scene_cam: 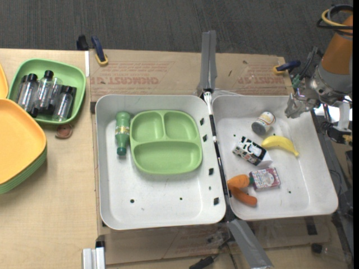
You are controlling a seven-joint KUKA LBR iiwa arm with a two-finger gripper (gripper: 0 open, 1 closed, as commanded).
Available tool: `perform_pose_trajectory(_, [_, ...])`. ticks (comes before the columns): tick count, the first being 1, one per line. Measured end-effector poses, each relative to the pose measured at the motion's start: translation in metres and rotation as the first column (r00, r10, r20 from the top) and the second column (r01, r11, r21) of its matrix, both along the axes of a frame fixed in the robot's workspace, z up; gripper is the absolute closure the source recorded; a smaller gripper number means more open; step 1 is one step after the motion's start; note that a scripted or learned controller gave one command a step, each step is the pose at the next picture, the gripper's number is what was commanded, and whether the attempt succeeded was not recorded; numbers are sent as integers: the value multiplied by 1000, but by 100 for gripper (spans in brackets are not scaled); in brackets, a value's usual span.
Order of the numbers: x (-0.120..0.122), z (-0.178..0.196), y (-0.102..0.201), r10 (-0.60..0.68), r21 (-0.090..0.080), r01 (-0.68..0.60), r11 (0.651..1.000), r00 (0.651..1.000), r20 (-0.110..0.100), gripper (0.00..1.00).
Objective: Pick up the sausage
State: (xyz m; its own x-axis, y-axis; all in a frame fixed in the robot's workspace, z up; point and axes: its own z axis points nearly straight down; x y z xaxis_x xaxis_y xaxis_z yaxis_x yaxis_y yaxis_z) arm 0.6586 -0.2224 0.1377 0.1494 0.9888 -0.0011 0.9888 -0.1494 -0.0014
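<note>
- Hovering at the far right edge of the right bin (320, 150), the gripper (295, 106) of the grey arm with its orange band (340, 52) hangs above the bin's upper right corner; how far its pincer is open cannot be told at this size, and nothing is seen between its tips.
- Lying at the near left corner of the right bin, the reddish-brown sausage (245, 198) rests just below an orange carrot (239, 182), the two touching, well apart from the gripper.
- Beside them a small pink packet (265, 179) lies flat; farther up sit a black-and-white carton (249, 150), a yellow banana (281, 144) and a small tin can (262, 122) tipped on its side.
- Filling much of the left bin (112, 206), a green divided plate (166, 141) lies with a green bottle (122, 132) just beside its left edge.
- Outside the bins, on the bench at left, a green tray (25, 66) holds several dark-capped vials (45, 96), near a stack of yellow plates (19, 147).
</note>
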Motion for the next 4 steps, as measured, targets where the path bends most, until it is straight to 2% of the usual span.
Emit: perform_pose_trajectory(4, [1, 37, -1, 9, -7, -9, 1000, 1000, 1, 100])
